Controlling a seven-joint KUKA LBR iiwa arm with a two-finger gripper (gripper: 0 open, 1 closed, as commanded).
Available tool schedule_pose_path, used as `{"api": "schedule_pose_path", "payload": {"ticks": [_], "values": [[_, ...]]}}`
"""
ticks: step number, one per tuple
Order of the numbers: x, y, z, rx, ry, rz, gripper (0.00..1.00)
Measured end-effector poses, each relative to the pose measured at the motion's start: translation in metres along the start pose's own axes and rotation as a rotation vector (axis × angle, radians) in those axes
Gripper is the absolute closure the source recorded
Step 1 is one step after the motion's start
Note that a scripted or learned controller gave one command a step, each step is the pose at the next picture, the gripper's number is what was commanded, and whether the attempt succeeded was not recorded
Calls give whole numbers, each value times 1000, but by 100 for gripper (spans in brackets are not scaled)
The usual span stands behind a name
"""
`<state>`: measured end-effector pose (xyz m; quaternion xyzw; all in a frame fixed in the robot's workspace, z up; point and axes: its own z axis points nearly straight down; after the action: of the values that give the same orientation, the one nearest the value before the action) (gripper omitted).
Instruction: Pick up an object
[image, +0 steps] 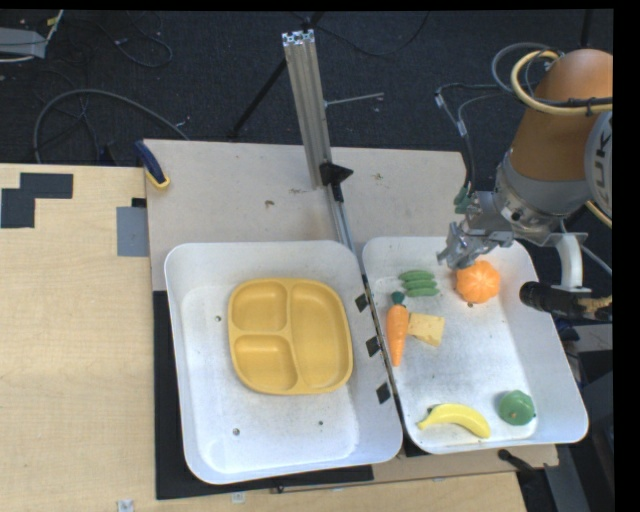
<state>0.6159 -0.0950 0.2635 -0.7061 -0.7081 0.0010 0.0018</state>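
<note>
Near edge, right bin (560, 425): banana (455, 420) lying with its long axis roughly left-right, slightly downhill to the right; a green apple-like fruit (516, 407) just beside its right end, close to the bin's front right corner. Open floor above both.

Mid bin: carrot (397, 333), long axis near-vertical in the view, hugging the left wall, green top pointing away. Cheese wedge (427, 329) touching or almost touching its right flank. Green pea pods (419, 283) just beyond, lying crosswise.

Left bin (190, 400): yellow divided plate (290, 335) sits alone at centre, three compartments.

Far end of right bin: orange (478, 282), round, no axis to favour. Gripper (463, 250) hangs just above and to the upper left of it, near touching in this view; height above the bin floor hard to judge. Fingers look slightly parted, with nothing seen between them.

Judgement: orange is the nearest candidate; a small shift toward the front right would centre it. Room is fair on its right and near sides; far wall close behind, pea pods to the left, well enough apart. Risk: it rolls off if pinched off-centre
</note>
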Motion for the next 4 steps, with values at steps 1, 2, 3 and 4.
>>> {"api": "schedule_pose_path", "payload": {"ticks": [1, 2, 3, 4], "values": [[52, -13, 16, 1, -1, 1, 100], [104, -30, 29, 1, -1, 1, 100], [152, -48, 38, 2, -1, 0, 100], [202, -54, 28, -1, -1, 0, 100]]}}
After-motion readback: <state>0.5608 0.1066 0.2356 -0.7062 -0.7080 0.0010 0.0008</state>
